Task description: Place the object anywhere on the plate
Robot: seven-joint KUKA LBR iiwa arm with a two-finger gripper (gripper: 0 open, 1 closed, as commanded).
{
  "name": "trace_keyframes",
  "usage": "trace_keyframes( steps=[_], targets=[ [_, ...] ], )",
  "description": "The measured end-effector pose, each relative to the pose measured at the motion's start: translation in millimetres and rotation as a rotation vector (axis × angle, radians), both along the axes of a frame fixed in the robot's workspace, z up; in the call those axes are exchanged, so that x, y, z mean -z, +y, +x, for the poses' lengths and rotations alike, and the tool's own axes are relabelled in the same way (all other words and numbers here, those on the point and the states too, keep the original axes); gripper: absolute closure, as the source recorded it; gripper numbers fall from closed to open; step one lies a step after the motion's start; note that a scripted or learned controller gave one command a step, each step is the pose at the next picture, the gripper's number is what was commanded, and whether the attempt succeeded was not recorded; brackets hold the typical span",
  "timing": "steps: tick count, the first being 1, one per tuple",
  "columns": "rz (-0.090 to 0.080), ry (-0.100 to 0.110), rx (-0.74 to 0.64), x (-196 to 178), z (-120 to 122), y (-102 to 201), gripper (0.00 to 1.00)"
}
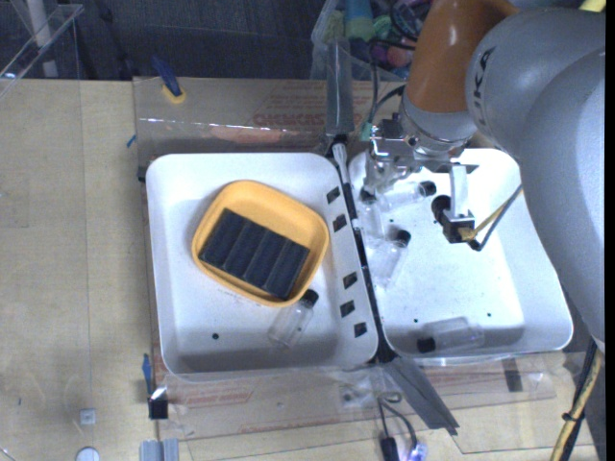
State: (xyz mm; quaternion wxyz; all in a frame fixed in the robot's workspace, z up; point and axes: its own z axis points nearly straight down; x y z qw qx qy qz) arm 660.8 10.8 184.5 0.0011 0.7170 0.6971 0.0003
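Observation:
A yellow square plate (213, 221) lies in the left bin (173, 334), with a dark ribbed pad (255, 251) on it. A small clear vial with a black cap (294, 319) lies just off the plate's front right corner, on the bin floor. My gripper (392, 192) hangs over the far left corner of the right bin (519, 296), close to the divider. Just below it lies a clear item with a black cap (392, 242); I cannot tell whether it is touched. A black and yellow part (455, 219) hangs beside the wrist.
Another clear vial (448, 335) lies at the right bin's front edge. A divider with black clips (348, 257) separates the bins. A box of colourful items (380, 12) stands behind them. The large grey arm (557, 113) covers the right side.

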Motion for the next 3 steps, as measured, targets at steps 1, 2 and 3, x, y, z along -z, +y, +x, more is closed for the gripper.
trace_keyframes(
  steps=[1, 2, 3],
  targets=[
    [0.000, -0.001, -0.093, 0, 6, 44, 1.00],
    [0.002, 0.004, -0.251, 55, 5, 155, 1.00],
    [0.001, -0.001, -0.406, -24, -19, 192, 1.00]
  ],
)
